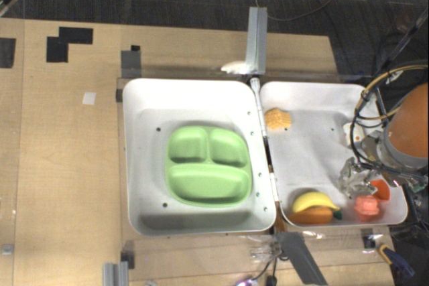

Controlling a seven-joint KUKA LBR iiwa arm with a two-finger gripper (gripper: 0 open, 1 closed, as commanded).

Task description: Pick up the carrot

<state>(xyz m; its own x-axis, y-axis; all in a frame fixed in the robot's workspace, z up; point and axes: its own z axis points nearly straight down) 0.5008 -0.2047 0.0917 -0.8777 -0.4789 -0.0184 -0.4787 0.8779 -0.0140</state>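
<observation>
Nearest the camera, along the near wall of the right bin, lies the carrot, orange with a green tip, touching the banana just behind it. Right of them sit a pink toy and a red piece. Over these hangs the pincer; whether it is spread or pressed together I cannot tell. Judging by this, the reach is underway, no grasp made. Next it needs to shift left and nearer, then descend onto the carrot without catching the banana.
</observation>
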